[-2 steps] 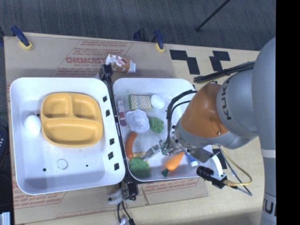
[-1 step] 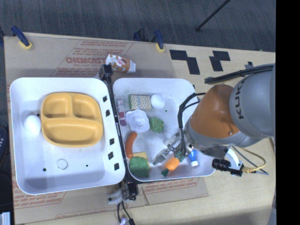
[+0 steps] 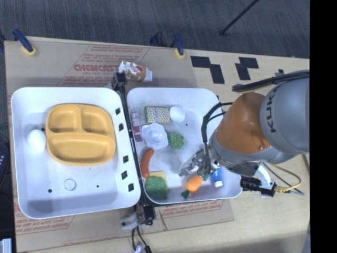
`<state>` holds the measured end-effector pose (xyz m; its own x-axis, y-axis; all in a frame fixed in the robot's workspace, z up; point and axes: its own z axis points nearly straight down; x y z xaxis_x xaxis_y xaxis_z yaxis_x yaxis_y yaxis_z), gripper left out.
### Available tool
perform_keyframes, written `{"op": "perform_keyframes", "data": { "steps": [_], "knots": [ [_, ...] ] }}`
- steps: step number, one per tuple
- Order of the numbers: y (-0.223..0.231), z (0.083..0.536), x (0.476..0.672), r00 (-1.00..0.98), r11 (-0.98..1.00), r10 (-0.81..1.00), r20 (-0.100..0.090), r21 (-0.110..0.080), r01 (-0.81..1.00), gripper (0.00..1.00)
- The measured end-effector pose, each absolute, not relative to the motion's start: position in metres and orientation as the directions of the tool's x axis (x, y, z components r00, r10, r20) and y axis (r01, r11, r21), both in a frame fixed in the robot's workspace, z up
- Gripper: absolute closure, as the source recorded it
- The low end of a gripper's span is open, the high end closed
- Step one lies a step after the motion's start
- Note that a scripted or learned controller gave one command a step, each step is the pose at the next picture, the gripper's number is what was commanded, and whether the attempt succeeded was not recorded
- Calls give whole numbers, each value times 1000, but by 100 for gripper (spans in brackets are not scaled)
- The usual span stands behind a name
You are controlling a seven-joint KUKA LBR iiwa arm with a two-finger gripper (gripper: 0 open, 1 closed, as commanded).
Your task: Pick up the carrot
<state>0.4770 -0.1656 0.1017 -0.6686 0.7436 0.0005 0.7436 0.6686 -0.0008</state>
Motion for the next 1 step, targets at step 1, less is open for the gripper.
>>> {"op": "perform_keyframes", "data": {
  "steps": [1],
  "knots": [
    [-178, 203, 477, -387, 387, 922, 0, -1, 922, 100]
  ]
}}
